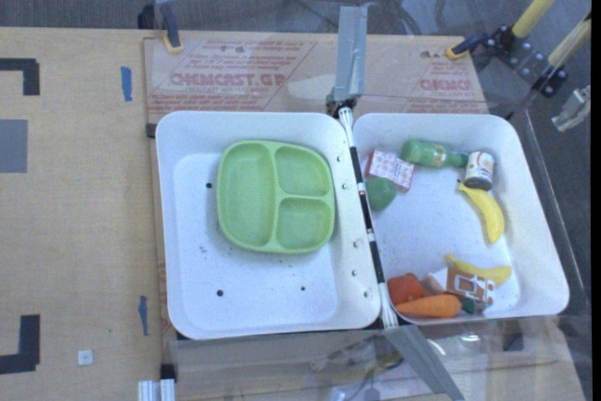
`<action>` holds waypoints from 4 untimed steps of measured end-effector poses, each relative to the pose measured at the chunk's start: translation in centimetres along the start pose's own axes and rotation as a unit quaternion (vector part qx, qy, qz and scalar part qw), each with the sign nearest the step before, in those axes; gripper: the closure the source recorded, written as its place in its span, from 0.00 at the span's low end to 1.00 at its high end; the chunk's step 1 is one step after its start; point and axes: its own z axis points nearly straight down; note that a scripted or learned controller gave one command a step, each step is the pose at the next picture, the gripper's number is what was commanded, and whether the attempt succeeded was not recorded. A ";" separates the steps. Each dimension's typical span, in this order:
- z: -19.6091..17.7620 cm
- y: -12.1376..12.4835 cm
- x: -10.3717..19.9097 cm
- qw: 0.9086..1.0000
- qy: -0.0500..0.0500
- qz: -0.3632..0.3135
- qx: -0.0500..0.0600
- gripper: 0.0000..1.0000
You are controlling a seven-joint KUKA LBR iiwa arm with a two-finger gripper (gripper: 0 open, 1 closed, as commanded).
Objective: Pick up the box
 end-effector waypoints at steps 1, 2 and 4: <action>12.1 -9.2 3.3 0.999 0.003 0.038 0.001 1.00; 16.6 -3.5 1.3 1.000 0.001 0.005 0.000 1.00; -2.2 3.7 4.5 0.999 0.003 0.053 0.002 1.00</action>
